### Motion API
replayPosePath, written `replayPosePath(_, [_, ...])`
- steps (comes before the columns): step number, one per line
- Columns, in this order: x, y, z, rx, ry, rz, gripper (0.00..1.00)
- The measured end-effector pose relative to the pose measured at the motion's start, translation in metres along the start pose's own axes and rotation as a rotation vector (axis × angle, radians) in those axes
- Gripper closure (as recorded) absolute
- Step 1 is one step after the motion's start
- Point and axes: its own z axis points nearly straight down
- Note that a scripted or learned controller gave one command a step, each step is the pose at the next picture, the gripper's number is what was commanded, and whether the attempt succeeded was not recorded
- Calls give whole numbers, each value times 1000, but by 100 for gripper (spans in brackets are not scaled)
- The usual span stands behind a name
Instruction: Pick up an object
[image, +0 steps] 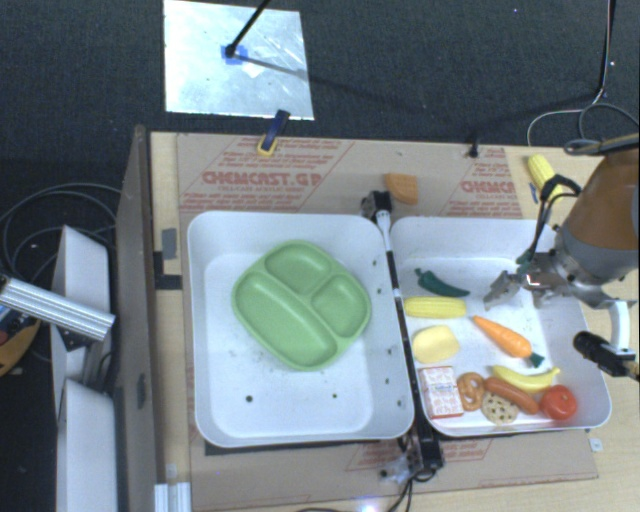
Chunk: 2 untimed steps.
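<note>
While the gripper (522, 283) hangs over the right bin (600, 405) with its fingers spread and nothing between them, the carrot (502, 336) lies just below it, near the corn cob (434, 308), banana (527, 378) and tomato (560, 402); a green plate (300, 304) sits in the left bin (215, 400)

A green plastic divided plate (300, 303) lies tilted in the middle of the left white bin (225, 400). Beyond the bins, on the brown cardboard-covered surface (300, 170), a small orange block (402, 187) sits near the far edge of the bins' junction. A blue-and-yellow clip (272, 133) rests at the surface's far edge. A shiny silver sheet (237, 58) lies on the dark floor beyond.
</note>
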Motion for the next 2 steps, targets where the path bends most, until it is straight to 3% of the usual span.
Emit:
replayPosePath(1, [15,-32,47,3,2,0,0])
replayPosePath(2, [13,-29,33,-4,0,-2,100])
